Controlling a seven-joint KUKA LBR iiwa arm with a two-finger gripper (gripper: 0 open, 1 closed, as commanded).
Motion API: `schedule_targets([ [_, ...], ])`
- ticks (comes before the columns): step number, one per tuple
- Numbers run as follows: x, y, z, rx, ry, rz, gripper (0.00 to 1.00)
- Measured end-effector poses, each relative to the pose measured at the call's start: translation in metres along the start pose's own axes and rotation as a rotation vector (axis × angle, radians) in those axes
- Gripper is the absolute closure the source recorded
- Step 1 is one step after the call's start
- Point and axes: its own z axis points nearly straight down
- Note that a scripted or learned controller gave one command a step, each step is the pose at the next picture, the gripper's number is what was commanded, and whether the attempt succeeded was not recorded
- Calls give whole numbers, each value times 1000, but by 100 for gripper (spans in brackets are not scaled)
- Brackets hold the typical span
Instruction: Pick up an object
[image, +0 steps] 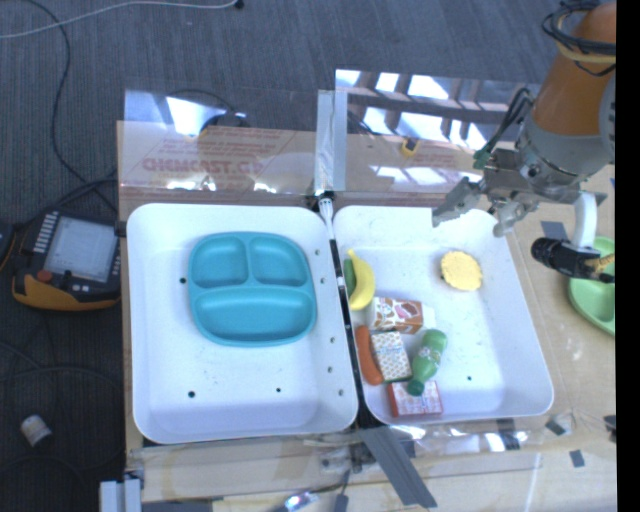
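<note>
The arm (575, 95) enters from the right and stops above the far right corner of the right bin (520, 330). Its pincer (478, 212) hangs over the bin's far edge with both fingers spread wide apart — nothing lies between them.

Contents of the right bin:
- a round yellow object (461, 270) near the far right side, just below the pincer and apart from it;
- a banana (359, 281) against the left wall;
- an orange carrot-like piece (366, 360) along the same wall, nearer the camera;
- three small cartons (398, 315) (390, 354) (414, 399) clustered in the middle;
- a green bottle-shaped item (427, 357) lying among the cartons, touching them.

The left bin (160, 390) holds a blue divided tray (252, 288). A handheld controller (65, 262) lies on the floor to the left of the tabletop — well apart from both bins.
</note>
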Motion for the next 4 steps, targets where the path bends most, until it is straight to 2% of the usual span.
schedule_targets([
  [1,-49,20,104,3,1,15,0],
  [2,-66,15,195,0,5,78,0],
  [3,-34,-25,199,-13,0,37,0],
  [4,-75,-19,194,0,4,-44,0],
])
